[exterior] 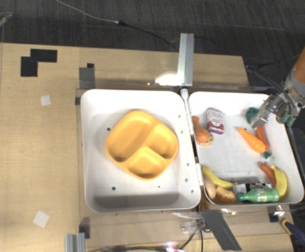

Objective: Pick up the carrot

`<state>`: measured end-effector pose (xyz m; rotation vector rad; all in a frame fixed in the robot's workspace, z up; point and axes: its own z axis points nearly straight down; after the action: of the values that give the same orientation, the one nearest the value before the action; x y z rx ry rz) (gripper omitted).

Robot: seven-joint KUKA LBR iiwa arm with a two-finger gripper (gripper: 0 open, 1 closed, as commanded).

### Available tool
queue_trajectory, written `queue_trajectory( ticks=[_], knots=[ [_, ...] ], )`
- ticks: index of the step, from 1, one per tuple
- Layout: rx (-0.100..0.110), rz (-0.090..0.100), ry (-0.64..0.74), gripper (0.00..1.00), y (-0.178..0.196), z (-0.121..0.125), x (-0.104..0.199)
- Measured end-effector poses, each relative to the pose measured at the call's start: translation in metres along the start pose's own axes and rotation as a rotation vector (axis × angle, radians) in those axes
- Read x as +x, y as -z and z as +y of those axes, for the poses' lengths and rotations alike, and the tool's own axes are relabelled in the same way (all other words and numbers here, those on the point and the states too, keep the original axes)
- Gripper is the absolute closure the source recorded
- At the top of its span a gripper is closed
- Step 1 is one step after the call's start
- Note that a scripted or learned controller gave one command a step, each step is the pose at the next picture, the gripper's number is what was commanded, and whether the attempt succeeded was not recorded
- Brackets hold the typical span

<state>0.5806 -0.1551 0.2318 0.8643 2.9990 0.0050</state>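
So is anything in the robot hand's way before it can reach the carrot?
Nothing visible blocks it. The gripper hangs over the right bin, and the carrot lies just below-left of it in the picture. A second orange piece lies beside the carrot.

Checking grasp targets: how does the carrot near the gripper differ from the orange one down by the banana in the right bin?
The upper carrot is longer than the lower carrot. The upper carrot lies in open floor mid-bin, just below the gripper; the lower carrot sits near the bin's lower right corner, beside the banana. The upper carrot looks lighter orange, the lower carrot redder. Both point diagonally, up-left to down-right.
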Motion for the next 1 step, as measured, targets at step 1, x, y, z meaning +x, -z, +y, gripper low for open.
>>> queue_trajectory(
  ticks=[1],
  knots=[
    [0.005, 0.008, 0.02, 1.0, -0.1393, -0.0667, 0.061]
  ],
)
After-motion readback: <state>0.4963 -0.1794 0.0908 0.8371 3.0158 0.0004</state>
